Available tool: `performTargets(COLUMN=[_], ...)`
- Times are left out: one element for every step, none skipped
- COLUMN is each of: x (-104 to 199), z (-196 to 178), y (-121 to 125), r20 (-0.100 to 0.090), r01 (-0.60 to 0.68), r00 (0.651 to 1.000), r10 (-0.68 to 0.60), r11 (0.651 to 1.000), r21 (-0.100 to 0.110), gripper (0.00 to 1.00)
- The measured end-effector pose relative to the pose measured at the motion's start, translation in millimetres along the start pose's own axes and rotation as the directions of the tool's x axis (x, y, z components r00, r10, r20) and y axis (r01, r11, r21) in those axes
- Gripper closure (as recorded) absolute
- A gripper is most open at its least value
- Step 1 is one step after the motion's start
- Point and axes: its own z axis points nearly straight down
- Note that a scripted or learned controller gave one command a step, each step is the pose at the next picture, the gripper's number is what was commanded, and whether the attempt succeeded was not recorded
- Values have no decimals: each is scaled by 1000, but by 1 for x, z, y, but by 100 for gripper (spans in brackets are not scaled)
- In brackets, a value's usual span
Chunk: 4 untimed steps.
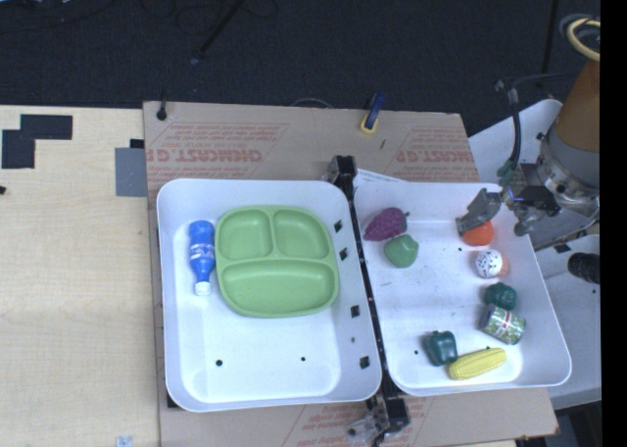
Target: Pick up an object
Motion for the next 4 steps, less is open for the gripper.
performTargets(x=[0, -1, 7, 9], z=[-6, 38, 90, 133], y=[2, 5, 12, 10], r20=[2, 1, 0, 1], r01=[1, 2, 1, 2], r00=[1000, 1000, 1000, 1000], r10=[-1, -2, -1, -2], r11=[1000, 1000, 1000, 1000], r21=[-11, -7, -6, -6], gripper=[0, 0, 0, 0])
